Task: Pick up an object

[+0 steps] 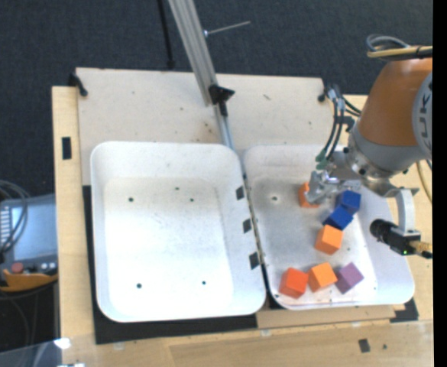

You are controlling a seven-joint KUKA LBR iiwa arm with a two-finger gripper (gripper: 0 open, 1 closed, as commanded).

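An orange block point(306, 197) is largely hidden beneath the gripper point(320, 188). The arm point(395, 121) is cut off at the right edge. The monitor point(24, 232) is cropped at the left edge.

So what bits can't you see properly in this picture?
- Pincer: the arm's wrist covers its tips in the camera view, so open or shut is unclear.
- Orange block under the pincer: mostly hidden, so whether it is gripped is unclear.
- Two blue blocks: whether touching or stacked is too small to tell.
- Right bin: its far right corner sits behind the arm.
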